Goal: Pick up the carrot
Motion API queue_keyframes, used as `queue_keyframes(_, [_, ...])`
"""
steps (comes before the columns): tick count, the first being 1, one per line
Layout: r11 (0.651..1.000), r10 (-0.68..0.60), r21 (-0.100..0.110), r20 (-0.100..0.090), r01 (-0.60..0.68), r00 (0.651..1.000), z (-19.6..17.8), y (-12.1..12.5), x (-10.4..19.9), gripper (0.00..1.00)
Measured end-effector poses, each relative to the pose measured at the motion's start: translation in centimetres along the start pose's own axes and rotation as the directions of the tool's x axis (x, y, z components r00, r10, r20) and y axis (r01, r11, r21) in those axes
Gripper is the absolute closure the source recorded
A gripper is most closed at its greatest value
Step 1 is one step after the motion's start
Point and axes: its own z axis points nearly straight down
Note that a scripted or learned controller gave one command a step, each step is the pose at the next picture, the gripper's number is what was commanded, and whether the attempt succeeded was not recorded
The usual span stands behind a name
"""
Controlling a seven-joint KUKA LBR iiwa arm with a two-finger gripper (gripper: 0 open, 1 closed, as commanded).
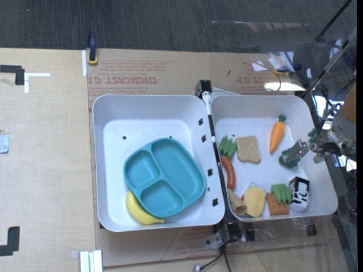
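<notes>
My gripper (293, 153): fingers' state unclear; I cannot tell.
Carrot (276, 135): just up-left of my gripper, apart, in right bin (323, 205).

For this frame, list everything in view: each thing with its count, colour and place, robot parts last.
bins: 2, white, side by side on the bench
plate: 1, teal, three sections, in the left bin
banana: 1, yellow, left bin, at the plate's lower left edge
carrot: 1, orange with green top, right bin, upper part
bread slice: 1, tan, right bin, left of the carrot
sausage: 1, red-brown, right bin, near the left wall
leafy greens: 1, green, above the sausage
cheese wedge: 1, pale yellow, right bin, lower part
black-and-white box: 1, right bin, lower right
arm: 1, grey, entering from the right
claw: 1, over the right bin, lower right of the carrot
</notes>
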Motion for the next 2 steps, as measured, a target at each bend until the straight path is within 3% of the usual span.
queue_keyframes(1, [0.987, 0.159, 0.0, -0.019, -0.159, 0.987, 10.2, 5.7, -2.5, 0.0])
queue_keyframes(2, [0.927, 0.376, -0.003, 0.001, -0.376, 0.927, 10.2, 12.0, 0.2, 0.0])
